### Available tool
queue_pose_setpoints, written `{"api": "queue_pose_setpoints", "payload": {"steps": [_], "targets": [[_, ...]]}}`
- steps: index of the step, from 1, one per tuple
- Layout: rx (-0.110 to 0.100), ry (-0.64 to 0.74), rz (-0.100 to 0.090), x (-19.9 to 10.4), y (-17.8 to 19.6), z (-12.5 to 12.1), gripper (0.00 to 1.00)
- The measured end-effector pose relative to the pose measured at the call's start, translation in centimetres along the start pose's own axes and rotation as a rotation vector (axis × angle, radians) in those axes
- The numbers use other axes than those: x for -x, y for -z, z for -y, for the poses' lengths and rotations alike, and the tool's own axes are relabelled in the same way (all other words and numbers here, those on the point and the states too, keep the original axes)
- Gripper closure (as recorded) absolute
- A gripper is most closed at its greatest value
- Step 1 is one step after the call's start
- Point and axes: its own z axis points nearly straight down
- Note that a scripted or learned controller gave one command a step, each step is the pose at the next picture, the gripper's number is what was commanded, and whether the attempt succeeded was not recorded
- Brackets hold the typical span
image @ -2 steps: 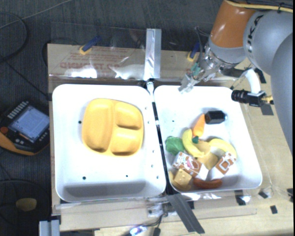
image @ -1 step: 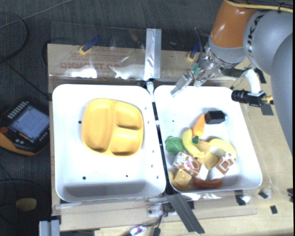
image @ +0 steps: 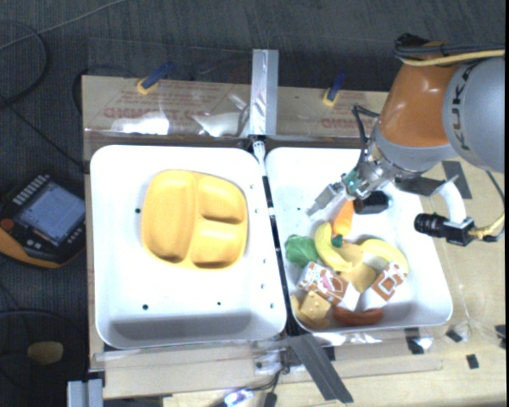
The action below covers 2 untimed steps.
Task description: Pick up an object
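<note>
Gripper (image: pixel 329 198) sits mid-right of frame, over right bin (image: pixel 424 312), fingers apart w/ nothing between. Banana (image: pixel 329 246) & carrot (image: pixel 343 216) just below it.

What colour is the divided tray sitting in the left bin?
Yellow. The divided tray shows plainly in the camera view, lying in the left bin.

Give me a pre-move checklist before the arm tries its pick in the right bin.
1. End effector over the right bin: ok.
2. Target within reach: ok, the carrot lies just below it.
3. Object held between fingers: not ok, nothing seen there.
4. Target free of neighbours: not ok, the carrot touches the banana.
5. Yellow tray clear of the path: ok, it sits in the left bin.
</note>
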Motion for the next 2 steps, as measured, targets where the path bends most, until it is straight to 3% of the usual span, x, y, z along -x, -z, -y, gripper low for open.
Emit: {"api": "queue_pose_setpoints", "payload": {"steps": [1, 2], "targets": [[0.011, -0.078, 0.005, 3.8, -10.0, -5.1, 0.00], [-0.008, 0.070, -0.010, 6.5, -10.1, -5.6, 0.00]]}}
